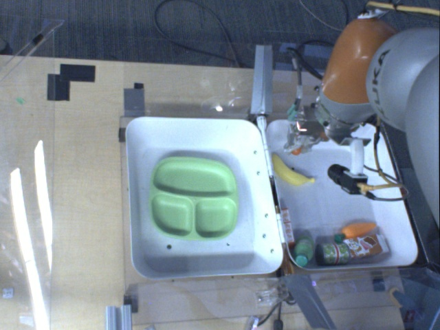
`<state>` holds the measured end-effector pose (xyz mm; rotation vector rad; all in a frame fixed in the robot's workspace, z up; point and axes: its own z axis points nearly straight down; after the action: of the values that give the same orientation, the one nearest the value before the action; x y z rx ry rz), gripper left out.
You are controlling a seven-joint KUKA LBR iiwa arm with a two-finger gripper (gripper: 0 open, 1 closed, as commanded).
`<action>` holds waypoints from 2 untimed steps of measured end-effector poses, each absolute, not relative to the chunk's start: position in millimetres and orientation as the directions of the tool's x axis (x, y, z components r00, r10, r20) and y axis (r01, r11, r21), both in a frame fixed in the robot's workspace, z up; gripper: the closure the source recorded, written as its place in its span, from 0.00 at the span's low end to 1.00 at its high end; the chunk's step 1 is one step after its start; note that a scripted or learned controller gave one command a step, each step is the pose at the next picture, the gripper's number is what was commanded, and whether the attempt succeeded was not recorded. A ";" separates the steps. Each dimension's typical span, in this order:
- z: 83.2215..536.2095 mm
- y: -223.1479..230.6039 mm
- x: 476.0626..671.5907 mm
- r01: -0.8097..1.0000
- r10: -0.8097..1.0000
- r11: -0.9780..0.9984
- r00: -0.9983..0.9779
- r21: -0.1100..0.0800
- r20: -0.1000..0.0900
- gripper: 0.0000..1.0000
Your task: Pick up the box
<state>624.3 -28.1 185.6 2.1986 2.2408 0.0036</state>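
Starting on the left: a white left bin (pixel 137 253) holding a green divided tray (pixel 194 196), flat in the middle, nothing to do with this job. Crossing the divider into the right bin (pixel 405 243): tucked hard against its left wall, towards the near end, a narrow reddish-brown item standing on edge, probably the box (pixel 285 224), though too small and thin here to call for certain. Touching the wall, untouched by the robot, well apart from the tool. Just beyond it towards the far end, a yellow banana (pixel 292 174) lying at a slant. Above the banana, up in the far-left corner of that bin, the gripper (pixel 300 135), hanging low over the white floor with nothing visibly caught in it; open or closed, impossible to tell from this angle. Along the near wall, a round green-topped object (pixel 302 250), then a bottle (pixel 342 251) on its side, then an orange carrot-like piece (pixel 359 229) just behind it. Far right, the grey arm (pixel 405 67) with its orange band, reaching in over the bin. So, on progress: no grasp made, nothing lifted, and judging by position, not even lined up on the target. Left to do, by that reading: travel nearwards along the left wall, descend over the box, close on it, lift. Tricky one too, pressed that tight to the wall.
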 end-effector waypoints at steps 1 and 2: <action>185.3 -38.7 539.3 0.999 0.999 0.040 -0.040 0.004 0.000 1.00; 185.4 -39.0 539.4 0.999 0.999 0.039 -0.039 0.004 0.000 0.00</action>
<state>539.4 -39.0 185.4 2.1753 2.2626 0.0053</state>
